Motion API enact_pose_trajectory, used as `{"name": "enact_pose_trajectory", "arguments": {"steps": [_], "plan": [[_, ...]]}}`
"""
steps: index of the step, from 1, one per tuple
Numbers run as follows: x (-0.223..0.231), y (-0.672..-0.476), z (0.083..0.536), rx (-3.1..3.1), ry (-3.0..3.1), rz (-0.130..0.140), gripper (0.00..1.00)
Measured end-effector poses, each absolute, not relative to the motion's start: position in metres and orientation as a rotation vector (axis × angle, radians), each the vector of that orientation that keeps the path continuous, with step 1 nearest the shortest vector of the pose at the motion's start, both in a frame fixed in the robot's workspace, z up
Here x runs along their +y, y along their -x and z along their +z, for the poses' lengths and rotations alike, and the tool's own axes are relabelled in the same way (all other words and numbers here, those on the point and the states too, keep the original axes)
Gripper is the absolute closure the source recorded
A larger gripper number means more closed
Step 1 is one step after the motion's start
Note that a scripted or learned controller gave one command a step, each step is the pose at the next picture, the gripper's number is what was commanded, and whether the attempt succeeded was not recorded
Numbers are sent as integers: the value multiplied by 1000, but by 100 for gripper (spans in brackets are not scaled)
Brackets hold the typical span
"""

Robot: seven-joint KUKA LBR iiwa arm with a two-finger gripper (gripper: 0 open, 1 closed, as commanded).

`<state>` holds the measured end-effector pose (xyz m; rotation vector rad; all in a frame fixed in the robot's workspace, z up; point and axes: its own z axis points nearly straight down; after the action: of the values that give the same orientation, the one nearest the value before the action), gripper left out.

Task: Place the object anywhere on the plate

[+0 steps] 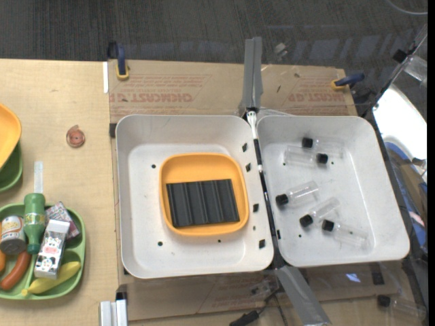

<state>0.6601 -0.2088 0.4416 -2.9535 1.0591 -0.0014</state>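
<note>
At the bench's left edge a yellow bowl (7, 136) is cut off by the frame, and below it a green plate (73, 272) holds toy food: a green bottle (34, 221), a small can (11, 229), a white carton (49, 253), a sausage (15, 272) and a banana (51, 282). A small pink round thing (76, 136) lies alone on the bare wood near the left bin's far-left corner. Both bins sit on a sheet of cardboard (183, 90) held at its far edge by a blue and yellow clamp (119, 63) and another clamp (346, 81). The left bin (136, 250) carries a yellow plate (202, 165) in its middle, with a dark ribbed slab (204, 202) lying flat on it, nearer the plate's front edge. The right bin (380, 243), touching the left along a shared edge, holds five clear vials with black caps, all lying on their sides and apart from one another: two near the far edge (323, 146) (302, 157), one near the bin's left wall (299, 193), and two toward the front (321, 211) (346, 233). None of the vials is on the yellow plate
</note>
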Motion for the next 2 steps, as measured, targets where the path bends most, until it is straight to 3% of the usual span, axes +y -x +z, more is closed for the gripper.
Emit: {"name": "enact_pose_trajectory", "arguments": {"steps": [2], "plan": [[-220,-660,440,310,3120,-2,100]]}}
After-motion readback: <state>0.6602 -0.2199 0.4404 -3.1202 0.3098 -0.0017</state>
